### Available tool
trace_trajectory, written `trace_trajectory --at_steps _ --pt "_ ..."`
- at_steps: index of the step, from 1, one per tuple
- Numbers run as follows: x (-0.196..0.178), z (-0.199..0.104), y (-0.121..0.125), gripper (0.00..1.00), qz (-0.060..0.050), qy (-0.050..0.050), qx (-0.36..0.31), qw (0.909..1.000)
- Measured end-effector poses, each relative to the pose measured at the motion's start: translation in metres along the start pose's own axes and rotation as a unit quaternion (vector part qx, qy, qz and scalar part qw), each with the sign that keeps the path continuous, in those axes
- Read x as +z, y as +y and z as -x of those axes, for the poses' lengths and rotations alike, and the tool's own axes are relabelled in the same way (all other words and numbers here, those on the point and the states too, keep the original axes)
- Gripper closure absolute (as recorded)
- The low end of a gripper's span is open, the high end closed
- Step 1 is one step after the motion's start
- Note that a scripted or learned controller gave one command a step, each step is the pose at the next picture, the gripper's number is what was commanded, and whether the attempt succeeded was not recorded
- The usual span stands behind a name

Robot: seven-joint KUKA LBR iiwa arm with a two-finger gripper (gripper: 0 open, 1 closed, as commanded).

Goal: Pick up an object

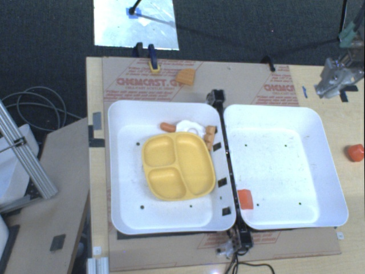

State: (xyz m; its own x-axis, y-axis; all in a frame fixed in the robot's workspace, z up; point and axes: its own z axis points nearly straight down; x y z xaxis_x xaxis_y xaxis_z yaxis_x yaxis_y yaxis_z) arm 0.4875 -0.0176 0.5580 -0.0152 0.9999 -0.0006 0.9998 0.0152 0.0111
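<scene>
Yellow three-compartment plate (178,167) lying flat near the middle of the left bin (122,170), tilted slightly against the bin's edges; partly hidden behind its far rim, a small white object (190,127), too covered to name; just beside that, toward the bin's far edge, a short orange sausage-shaped piece (167,127); a small tan block (210,135) close to the bin's right wall. Orange-red block (244,198) sitting in the right bin (319,164) at its near left corner, against the wall between the bins. On the bench outside the bins, a tan wedge-like lump (185,76) beyond the left bin's far edge; a red-orange item (356,152) at the bench's right edge, cut off by the frame. Gripper (336,80) up at the far right, above the bench corner, well apart from every object; small and blurred, impossible to tell whether parted or closed.
</scene>
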Motion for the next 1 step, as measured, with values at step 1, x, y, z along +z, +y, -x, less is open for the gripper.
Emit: trace_trajectory --at_steps 1 --pt "0.0004 0.0 -0.0001 0.0 -0.001 0.0 0.0 1.0"
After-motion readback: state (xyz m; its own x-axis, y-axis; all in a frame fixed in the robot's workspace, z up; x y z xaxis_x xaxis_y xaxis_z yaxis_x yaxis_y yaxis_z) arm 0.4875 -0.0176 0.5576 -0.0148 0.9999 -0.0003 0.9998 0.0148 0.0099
